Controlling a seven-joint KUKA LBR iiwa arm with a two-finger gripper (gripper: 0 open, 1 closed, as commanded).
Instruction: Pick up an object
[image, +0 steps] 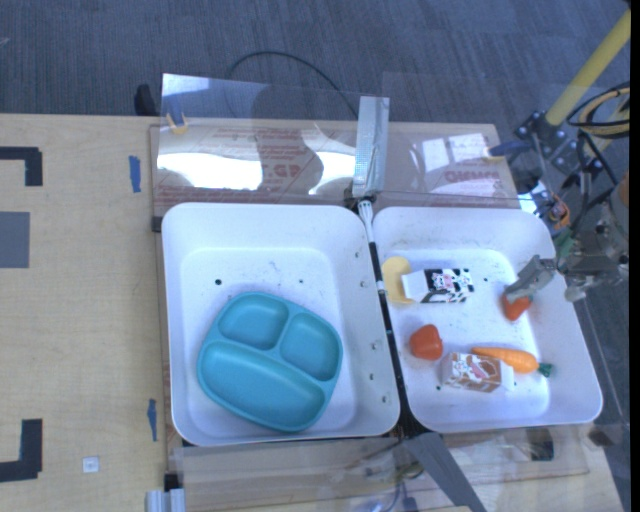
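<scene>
My gripper (545, 292) hangs over the right side of the right bin (570, 400), reaching in from the right, and is open. A small orange-red piece (516, 308) lies right at the tip of its left finger (525, 280), not between the two fingers. Other objects in this bin are a black-and-white cow-pattern carton (447, 284), a yellow piece (397, 278), a red-orange tomato-like piece (426, 342), an orange carrot (508, 358) and a brown packet (471, 372).
The left bin (190, 250) holds a blue divided plate (269, 358). A metal divider (380, 320) runs between the bins. Clear plastic panels (260, 150) stand behind them, and cables and fittings (570, 130) crowd the upper right.
</scene>
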